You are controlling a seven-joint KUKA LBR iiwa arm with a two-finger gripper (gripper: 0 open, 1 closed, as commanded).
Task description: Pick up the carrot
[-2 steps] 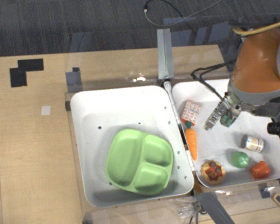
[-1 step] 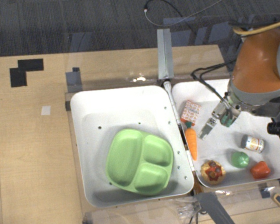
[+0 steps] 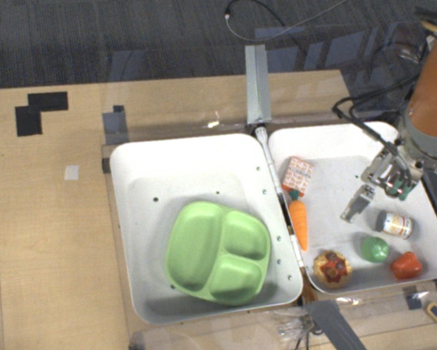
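Observation:
The orange carrot (image 3: pixel 299 224) with its green top lies lengthwise along the left wall of the right bin (image 3: pixel 332 143). My gripper (image 3: pixel 360 194) hangs over the middle of that bin, about a hand's width to the carrot's right and apart from it. Its fingers point down-left; they look open, with nothing between them.
A red-and-white patterned box (image 3: pixel 298 175) sits just above the carrot. Along the bin's front lie a mottled brown-red item (image 3: pixel 332 268), a green ball (image 3: pixel 374 249), a red piece (image 3: pixel 406 265) and a small jar (image 3: pixel 397 225). A green divided plate (image 3: pixel 218 252) rests in the left bin (image 3: pixel 138 187).

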